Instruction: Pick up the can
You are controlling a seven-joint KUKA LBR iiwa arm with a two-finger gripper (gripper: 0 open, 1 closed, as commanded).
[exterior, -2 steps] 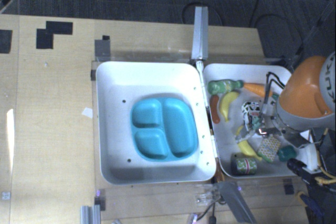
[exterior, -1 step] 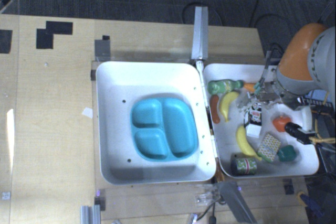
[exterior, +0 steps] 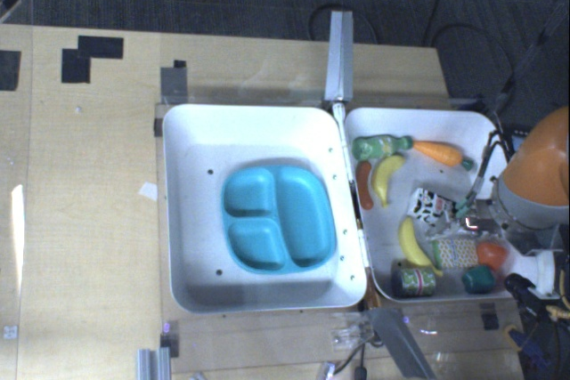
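The can lies on its side at the near edge of the right bin, just beside the lower banana and a patterned object. The arm reaches in over the bin's right side, and its gripper hangs above the clutter near a black-and-white item, not over the can. Whether the gripper is released or clenched cannot be told; nothing visibly sits in it. Judging by this, the pick is not yet made. The crowding probably leaves little room around the can. The left bin holds a blue tray, well apart.
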